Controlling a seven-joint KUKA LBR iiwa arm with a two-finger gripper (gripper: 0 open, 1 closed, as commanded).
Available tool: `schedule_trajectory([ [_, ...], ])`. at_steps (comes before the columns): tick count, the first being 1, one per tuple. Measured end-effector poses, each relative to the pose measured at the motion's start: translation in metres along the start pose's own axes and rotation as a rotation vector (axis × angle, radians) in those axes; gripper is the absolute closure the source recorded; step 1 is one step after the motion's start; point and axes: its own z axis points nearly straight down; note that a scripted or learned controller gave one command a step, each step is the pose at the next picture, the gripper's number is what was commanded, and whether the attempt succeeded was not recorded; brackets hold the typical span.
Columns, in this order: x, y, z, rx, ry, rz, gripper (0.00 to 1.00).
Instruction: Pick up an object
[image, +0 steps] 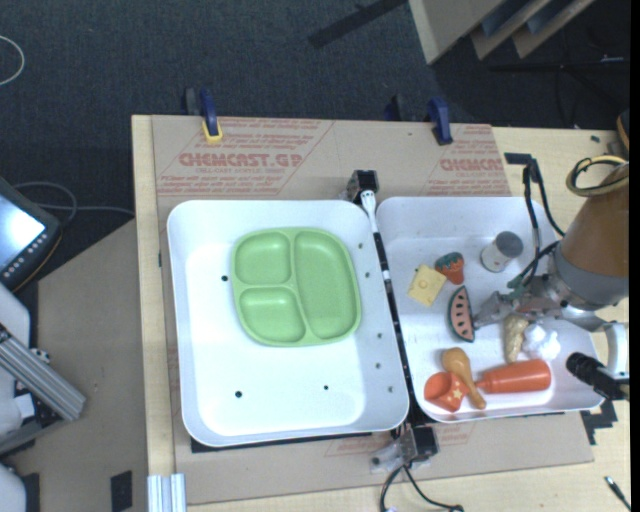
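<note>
Dark carpet surrounds a tan board desk (300, 150) carrying two shallow white bins. In the left white bin (200, 400) sits a pale green divided plastic plate (297, 286), with plenty of open floor around it. All the pickable stuff is crammed into the right white bin (400, 215): a yellow cheese wedge (426, 286), a watermelon slice toy (459, 314), a long red-orange carrot-like piece (515, 377), a tan drumstick toy (461, 372) and a grey round cap (502, 248).

The end effector (515, 312) sits low over the 3 o'clock side of that bin, and I can't tell how it's set. Risk as I see it: things lie touching, so it could nudge neighbours or pinch two at once, and the bin wall at 3 o'clock leaves little room.
</note>
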Motion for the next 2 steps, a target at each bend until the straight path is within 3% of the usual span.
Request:
schedule_trajectory([
  [1,-0.001,0.001,-0.012,-0.004,-0.002,0.001,1.00],
  [2,0.003,0.008,-0.057,-0.010,-0.004,-0.001,1.00],
])
